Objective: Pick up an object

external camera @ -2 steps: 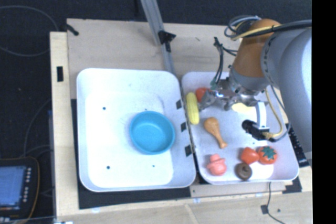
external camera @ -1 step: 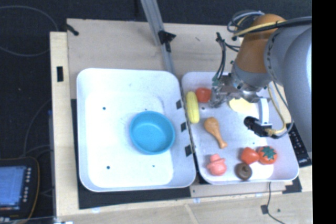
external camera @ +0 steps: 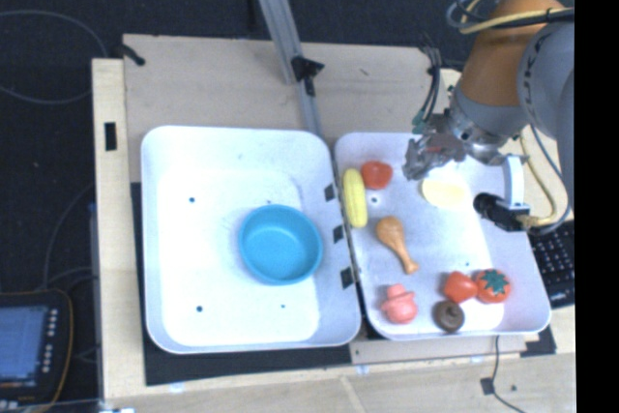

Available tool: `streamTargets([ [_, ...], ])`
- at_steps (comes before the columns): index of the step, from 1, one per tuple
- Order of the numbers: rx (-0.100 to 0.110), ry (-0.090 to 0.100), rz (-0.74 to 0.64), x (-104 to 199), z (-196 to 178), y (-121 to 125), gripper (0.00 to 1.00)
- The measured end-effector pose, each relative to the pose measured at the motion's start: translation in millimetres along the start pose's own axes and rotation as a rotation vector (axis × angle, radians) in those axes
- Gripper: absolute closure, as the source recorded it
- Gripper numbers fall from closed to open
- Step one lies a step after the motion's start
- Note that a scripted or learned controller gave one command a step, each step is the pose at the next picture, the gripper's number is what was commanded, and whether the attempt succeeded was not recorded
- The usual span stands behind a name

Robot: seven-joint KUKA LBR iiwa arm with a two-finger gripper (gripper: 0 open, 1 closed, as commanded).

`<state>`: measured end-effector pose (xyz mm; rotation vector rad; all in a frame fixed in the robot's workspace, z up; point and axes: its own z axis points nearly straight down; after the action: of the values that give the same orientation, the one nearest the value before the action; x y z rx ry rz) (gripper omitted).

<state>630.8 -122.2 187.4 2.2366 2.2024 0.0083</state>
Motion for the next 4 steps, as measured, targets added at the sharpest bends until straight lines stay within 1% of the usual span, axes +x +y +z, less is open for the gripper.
streamTargets([
  [1,-0.002,0.0,-0.01,-1,-57,2,1.0],
  [2,0.01,-0.004,-0.007,-3,-37,2,1.0],
  [3,0.008,-0.002,-0.021,41,-33,0,1.0],
  [4,0.001,0.001,-0.025,96,-49,-1,1.0],
])
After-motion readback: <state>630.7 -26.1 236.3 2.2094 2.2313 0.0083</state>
